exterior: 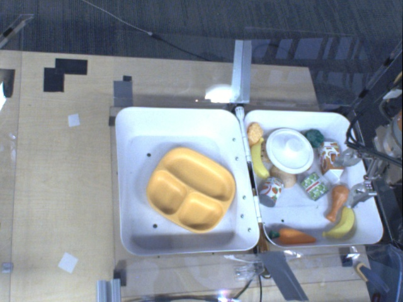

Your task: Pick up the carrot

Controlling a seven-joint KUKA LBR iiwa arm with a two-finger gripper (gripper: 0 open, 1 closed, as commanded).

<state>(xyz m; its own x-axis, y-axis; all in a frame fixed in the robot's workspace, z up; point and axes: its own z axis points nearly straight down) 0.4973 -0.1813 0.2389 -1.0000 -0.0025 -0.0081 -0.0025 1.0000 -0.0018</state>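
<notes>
The carrot (295,236), orange with a small green top, lies flat along the front wall of the right bin (315,111), near its front left corner. My gripper (354,178) hovers at the bin's right side, up and to the right of the carrot and well apart from it. Its two silvery fingers (361,196) are spread open with nothing between them. The near finger hangs just above a brown drumstick (338,201).
The right bin also holds a yellow banana (340,224), a white bowl (289,150), a second banana (257,160), a green carton (313,185), small cans (271,190) and a green broccoli (314,136). A yellow divided plate (191,187) sits in the left bin (132,168).
</notes>
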